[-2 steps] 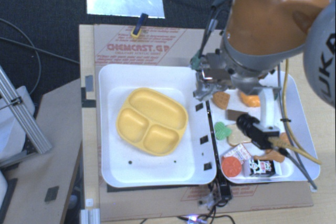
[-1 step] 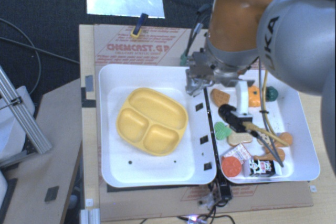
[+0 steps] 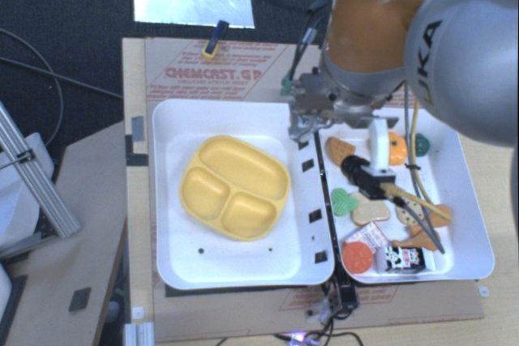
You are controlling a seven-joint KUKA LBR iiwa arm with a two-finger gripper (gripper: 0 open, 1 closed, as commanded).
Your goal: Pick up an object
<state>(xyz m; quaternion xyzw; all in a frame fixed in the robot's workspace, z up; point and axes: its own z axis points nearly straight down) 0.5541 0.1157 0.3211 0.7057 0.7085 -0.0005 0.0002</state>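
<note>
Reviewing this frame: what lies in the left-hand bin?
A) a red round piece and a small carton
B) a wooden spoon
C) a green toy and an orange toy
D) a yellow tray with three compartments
D: the yellow tray, divided into three compartments, lies flat in the left bin, while the small mixed items are heaped in the right bin.

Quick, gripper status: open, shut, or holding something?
Gripper: cannot be told; it sits low over the divider between the bins.
</note>
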